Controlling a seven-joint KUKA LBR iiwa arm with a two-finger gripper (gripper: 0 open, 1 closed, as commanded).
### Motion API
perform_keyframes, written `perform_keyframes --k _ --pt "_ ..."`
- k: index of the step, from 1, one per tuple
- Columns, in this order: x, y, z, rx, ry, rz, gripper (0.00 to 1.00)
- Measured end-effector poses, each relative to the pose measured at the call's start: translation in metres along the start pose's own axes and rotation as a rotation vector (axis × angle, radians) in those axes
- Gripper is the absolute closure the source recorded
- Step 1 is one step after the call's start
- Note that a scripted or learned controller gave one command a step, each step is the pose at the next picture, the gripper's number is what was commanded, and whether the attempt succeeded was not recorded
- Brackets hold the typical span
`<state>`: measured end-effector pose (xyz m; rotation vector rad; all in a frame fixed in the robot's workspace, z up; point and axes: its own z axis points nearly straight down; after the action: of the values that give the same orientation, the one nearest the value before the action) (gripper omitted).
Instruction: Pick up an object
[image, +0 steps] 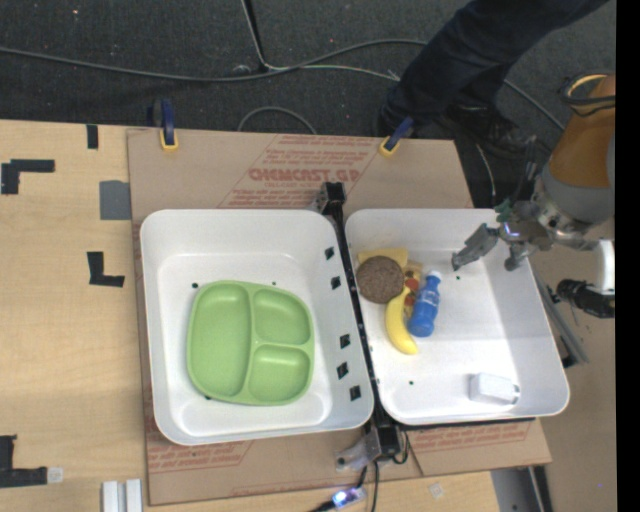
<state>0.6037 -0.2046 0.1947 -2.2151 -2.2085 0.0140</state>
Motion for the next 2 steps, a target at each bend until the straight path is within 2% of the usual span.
perform_keyframes --k 1,2 --pt "0.001 0.003 -0.009 -0.014 -0.003 -0.004 0.0" --pt "0.01 0.0 0.041 -0.01 -0.003 -0.004 0.0"
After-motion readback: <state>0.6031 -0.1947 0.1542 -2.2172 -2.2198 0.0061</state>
